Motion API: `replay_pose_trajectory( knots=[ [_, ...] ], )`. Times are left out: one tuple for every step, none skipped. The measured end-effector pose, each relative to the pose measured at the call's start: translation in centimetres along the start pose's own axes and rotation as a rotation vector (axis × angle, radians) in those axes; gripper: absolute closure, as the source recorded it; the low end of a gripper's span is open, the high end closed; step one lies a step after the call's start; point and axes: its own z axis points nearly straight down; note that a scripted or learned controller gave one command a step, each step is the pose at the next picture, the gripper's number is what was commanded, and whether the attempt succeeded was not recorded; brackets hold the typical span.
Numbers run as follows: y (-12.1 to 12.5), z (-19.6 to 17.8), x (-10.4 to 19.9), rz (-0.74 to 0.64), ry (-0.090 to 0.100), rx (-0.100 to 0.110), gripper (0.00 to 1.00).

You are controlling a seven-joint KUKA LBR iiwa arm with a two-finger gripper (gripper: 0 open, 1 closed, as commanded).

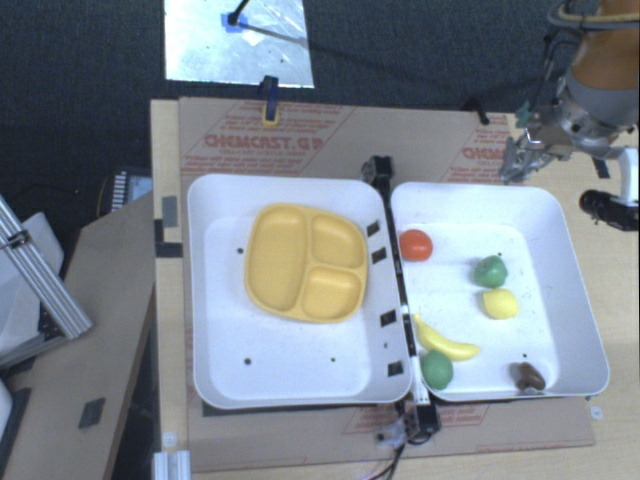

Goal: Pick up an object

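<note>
The right bin [560, 228] holds several small items: an orange-red tomato [416, 245], a green pepper [490, 271], a yellow lemon [500, 304], a yellow banana [445, 341], a green round fruit [436, 369] and a small brown piece [528, 375]. My gripper [522, 158] hangs above the bench just beyond the right bin's far edge, up at the right of the view, apart from every item. Nothing shows between its fingers.
The left bin [220, 258] carries a yellow three-part tray [305, 261]. A black clip strip [385, 258] runs between the two bins. A silver sheet [238, 28] lies on the dark floor behind the bench. A metal frame [35, 268] stands at the left.
</note>
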Motion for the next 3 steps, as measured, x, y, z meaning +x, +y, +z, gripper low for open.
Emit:
replay_pose_trajectory(
  knots=[
    [-0.9,1.7,5.4,0.001,0.001,0.003,1.0],
    [-1.6,3.0,10.2,0.001,0.001,0.002,1.0],
    [-1.6,2.7,15.0,0.0,0.001,0.001,1.0]
  ],
)
